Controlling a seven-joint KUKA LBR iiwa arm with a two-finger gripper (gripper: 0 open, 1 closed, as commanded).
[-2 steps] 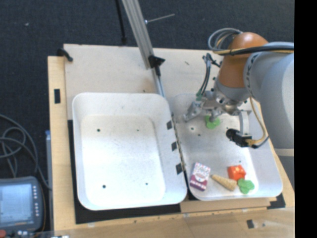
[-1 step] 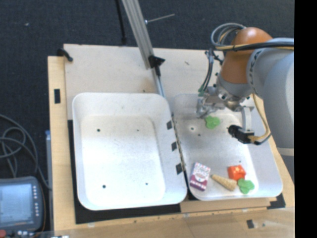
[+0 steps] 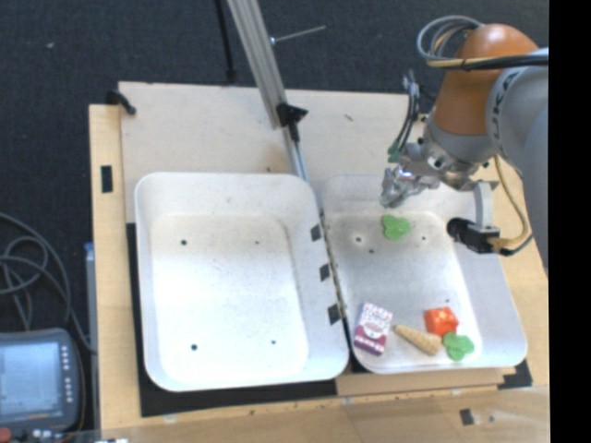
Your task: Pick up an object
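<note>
My gripper [image 3: 397, 195] hangs over the far part of the right bin [image 3: 480, 275], just above a small green object [image 3: 396, 227] that lies on the bin floor. Near the bin's front edge lie a purple and white carton [image 3: 372, 328], a tan cone-shaped piece [image 3: 418, 339], an orange-red block [image 3: 440, 320] and a second green piece [image 3: 458, 345]. Nothing can be seen between the gripper's tips from this angle.
The left bin [image 3: 231, 275] sits beside the right one on the bench. A slanted metal pole [image 3: 263, 58] rises from between the bins at the back. A black cable part [image 3: 471, 233] hangs from the arm over the right bin's far right side.
</note>
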